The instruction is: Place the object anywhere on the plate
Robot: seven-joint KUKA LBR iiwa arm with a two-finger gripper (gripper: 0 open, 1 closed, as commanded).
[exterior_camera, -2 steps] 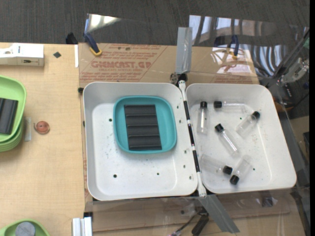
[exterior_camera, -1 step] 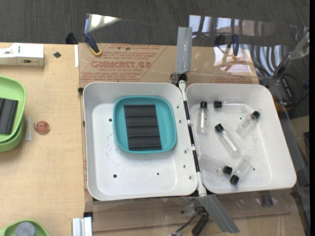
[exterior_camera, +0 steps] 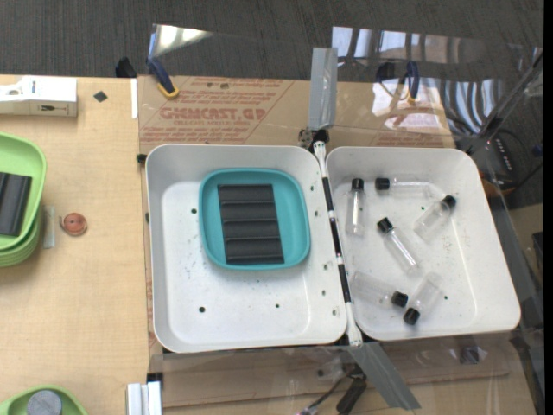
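Where the two shallow white bins sit side by side on the bench, the left bin (exterior_camera: 173,301) holds a teal, rounded-square plastic plate (exterior_camera: 210,232) bearing a black ridged insert (exterior_camera: 252,223) at its middle. The plate lies toward the far half of that bin, apart from its walls.

The right bin (exterior_camera: 484,301) holds the loose objects: six clear plastic vials with black caps, all lying on their sides and none on the plate. One vial (exterior_camera: 356,210) lies near the divider between the bins, cap pointing away from the camera. A second (exterior_camera: 406,184) lies crosswise just beside it. A third (exterior_camera: 432,219) is tilted toward the far right corner. A fourth (exterior_camera: 399,247) lies slantwise near the bin's middle. Two more, one (exterior_camera: 373,289) and the other (exterior_camera: 423,296), lie close together toward the near edge.

A brown cardboard sheet (exterior_camera: 225,111) lies behind the bins, and a stack of green trays (exterior_camera: 22,232) sits at the bench's left edge.
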